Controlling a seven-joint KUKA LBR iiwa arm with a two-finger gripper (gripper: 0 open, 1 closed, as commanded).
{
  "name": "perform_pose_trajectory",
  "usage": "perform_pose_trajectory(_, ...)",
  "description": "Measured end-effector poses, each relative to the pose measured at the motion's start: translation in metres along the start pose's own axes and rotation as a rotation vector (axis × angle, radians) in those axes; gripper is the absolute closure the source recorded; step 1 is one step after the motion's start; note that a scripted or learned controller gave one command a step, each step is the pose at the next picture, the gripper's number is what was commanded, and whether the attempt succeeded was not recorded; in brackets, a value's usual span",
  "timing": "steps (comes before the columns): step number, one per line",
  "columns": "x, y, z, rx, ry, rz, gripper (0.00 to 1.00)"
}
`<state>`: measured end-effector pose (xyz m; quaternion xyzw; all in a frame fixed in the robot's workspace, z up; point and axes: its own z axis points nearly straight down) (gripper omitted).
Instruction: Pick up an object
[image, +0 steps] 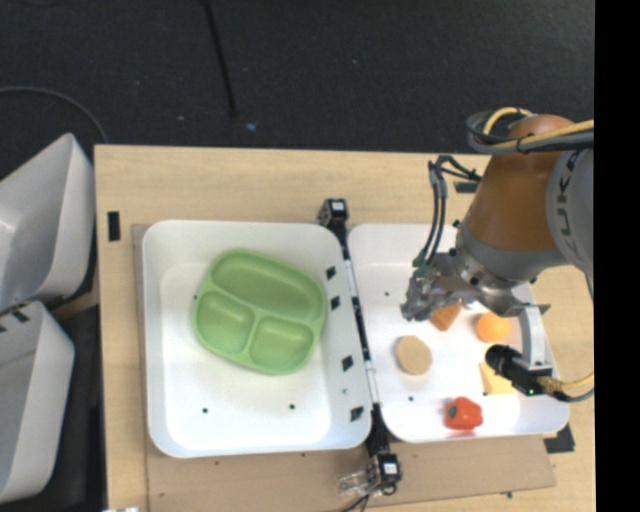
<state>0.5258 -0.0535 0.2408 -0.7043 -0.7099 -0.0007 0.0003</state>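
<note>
Wooden bench (250, 180), two white bins | gripper (425, 300) low in right bin (390, 250) beside orange piece (446, 317); finger state cannot tell | step: reaching to grasp | next: close, lift.

Surface (250, 185) looks like pale wood or board, matt, smooth. Both bins, the left bin (160, 400) and the right bin (390, 250), are white plastic, smooth, slightly glossy. Green tray (260, 310) is plastic, smooth, soft sheen. Arm (515, 210) has an orange band with a satin shine and a grey hard shell. Claw (428, 300) looks like dark metal, dull. Red item (462, 414) is glossy, plastic-like. Tan round item (412, 355) is matt. Floor (300, 70) looks like dark, rough carpet.
</note>
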Motion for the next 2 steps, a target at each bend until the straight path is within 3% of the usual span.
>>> perform_pose_trajectory(1,0.054,0.01,0.01,0.001,-0.001,0.002,1.0)
perform_pose_trajectory(2,0.108,0.019,-0.002,-0.001,-0.001,0.001,1.0)
